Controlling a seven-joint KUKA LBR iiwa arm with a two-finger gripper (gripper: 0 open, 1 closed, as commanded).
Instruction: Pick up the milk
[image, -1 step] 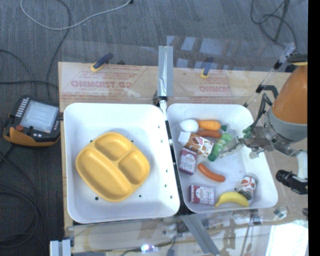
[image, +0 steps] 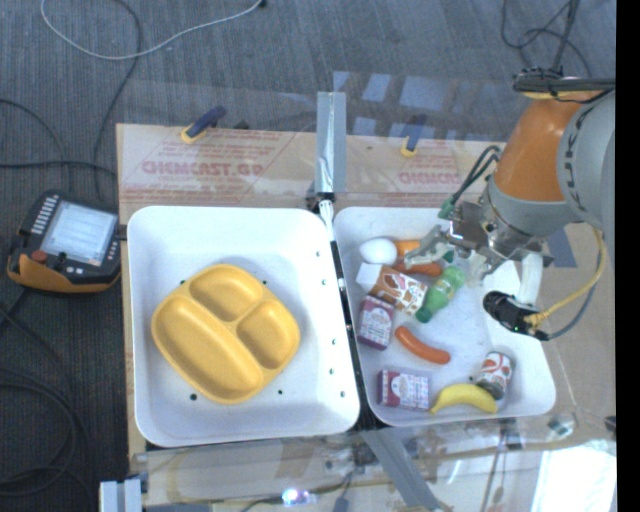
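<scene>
Two small maroon-and-white cartons lie in the right bin (image: 540, 395); one (image: 375, 322) is near its left wall and the other (image: 403, 388) is at the front. I cannot read which one is the milk. An orange carton (image: 400, 290) lies between them and the gripper. My gripper (image: 458, 252) hangs over the bin's back middle, above a green bottle (image: 440, 292) and a carrot (image: 418, 250). Its fingers are open with nothing between them. It is well apart from both maroon cartons.
The right bin also holds a white egg (image: 377, 250), a red sausage (image: 423, 345), a banana (image: 465, 398) and a can (image: 493, 372). A yellow divided plate (image: 226, 330) sits in the left bin (image: 150, 240). A pendant (image: 68, 240) lies off the bench at left.
</scene>
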